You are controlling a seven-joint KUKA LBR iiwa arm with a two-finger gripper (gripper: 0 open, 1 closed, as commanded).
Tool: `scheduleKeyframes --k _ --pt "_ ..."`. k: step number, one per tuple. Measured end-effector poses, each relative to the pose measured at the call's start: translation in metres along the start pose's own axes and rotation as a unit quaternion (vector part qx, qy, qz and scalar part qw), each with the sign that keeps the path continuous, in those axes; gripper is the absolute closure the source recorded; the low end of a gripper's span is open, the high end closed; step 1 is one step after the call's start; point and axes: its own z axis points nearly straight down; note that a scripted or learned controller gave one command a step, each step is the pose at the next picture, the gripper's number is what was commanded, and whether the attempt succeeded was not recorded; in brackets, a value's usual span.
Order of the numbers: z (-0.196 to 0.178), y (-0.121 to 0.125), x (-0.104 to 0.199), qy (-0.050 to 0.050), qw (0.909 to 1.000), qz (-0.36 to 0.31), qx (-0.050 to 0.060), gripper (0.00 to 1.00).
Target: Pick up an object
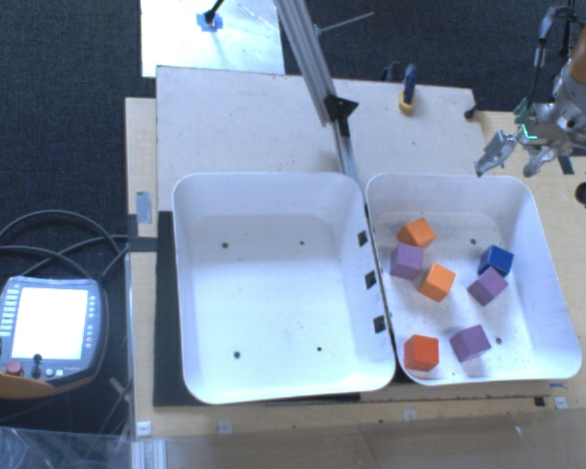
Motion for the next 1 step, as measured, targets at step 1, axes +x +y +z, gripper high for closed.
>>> scheduleKeyframes --k 1 --pt "-0.0028 0.0008 0.0001 -0.001 1.0 -0.001 -0.002 0.0"
